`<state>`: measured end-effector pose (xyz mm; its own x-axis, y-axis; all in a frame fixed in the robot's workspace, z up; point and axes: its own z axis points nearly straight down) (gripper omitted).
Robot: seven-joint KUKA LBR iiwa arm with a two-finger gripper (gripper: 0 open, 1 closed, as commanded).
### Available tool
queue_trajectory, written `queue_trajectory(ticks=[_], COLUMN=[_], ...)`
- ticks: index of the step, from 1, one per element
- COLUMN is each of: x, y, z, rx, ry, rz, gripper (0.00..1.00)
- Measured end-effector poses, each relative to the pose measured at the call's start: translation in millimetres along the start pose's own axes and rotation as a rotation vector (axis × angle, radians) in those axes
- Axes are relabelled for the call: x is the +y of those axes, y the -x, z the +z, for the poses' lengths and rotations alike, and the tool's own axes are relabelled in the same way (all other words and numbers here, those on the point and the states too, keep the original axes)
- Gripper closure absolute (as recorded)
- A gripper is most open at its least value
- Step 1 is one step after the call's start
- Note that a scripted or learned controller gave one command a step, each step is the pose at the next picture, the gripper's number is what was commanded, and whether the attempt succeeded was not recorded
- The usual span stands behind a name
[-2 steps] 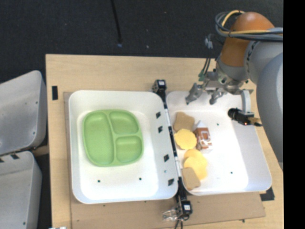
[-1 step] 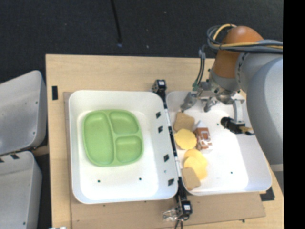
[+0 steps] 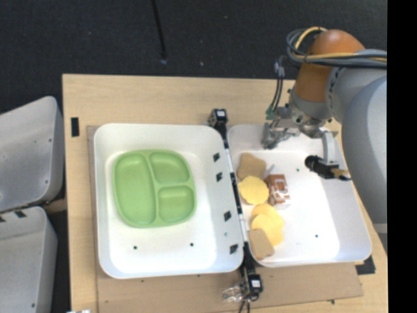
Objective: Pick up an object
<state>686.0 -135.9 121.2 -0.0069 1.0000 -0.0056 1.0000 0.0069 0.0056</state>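
Here, left bin (image 3: 104, 253) held green divided plate (image 3: 155, 188); right bin (image 3: 326, 233) held yellow discs (image 3: 253, 190), tan pieces (image 3: 251, 165), brown packet (image 3: 278, 189) — gripper (image 3: 273, 137) at far rim, finger state indiscernible.

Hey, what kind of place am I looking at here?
Probably a robotics lab bench for pick-up trials: a grey arm reaches over two white bins on a wooden board, one holding a green divided plate, the other toy food pieces.

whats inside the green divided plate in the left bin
All three compartments of the green divided plastic plate look bare. It lies flat in the left white bin, so the bin floor beneath it is covered.
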Motion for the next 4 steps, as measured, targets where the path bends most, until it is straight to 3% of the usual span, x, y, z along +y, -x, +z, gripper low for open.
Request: queue_trajectory(ticks=[2,3,4], x=[1.7,3.0,-15.4], y=[1.0,2.9,-53.3], z=[-110.5,-147.3,-151.3], rx=[0.004,0.004,0.005], ry=[0.003,0.001,-0.004], rz=[0.002,0.0,0.001], gripper=[1.0,1.0,1.0])
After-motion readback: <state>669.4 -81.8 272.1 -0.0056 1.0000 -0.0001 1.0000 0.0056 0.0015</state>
